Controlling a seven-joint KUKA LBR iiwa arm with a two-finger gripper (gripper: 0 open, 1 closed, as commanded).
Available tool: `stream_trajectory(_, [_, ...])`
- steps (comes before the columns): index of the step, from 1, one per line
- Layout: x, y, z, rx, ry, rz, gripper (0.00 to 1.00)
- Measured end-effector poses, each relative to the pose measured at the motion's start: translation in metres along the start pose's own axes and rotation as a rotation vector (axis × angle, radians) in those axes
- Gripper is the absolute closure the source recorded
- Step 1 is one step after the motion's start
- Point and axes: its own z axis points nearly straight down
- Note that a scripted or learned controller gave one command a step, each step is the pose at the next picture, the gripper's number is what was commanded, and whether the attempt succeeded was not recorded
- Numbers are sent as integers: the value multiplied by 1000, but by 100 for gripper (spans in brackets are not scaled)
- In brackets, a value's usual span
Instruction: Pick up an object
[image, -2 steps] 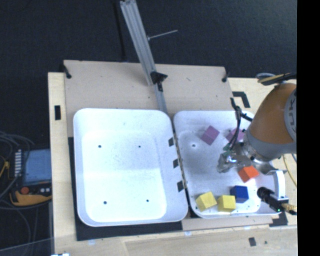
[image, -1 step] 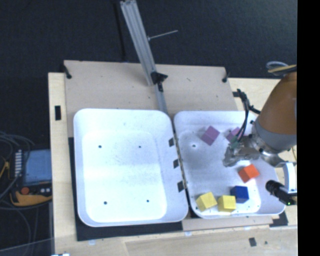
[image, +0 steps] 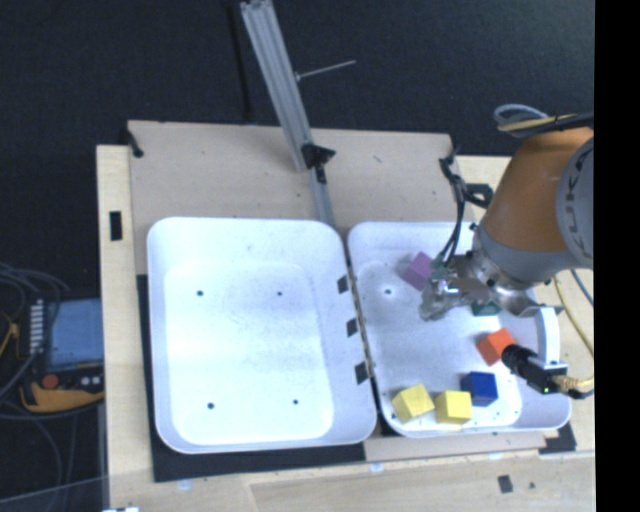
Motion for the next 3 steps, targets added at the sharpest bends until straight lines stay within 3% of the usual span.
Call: stream_trajectory(3, [128, 65, -25, 0, 2, -1, 100])
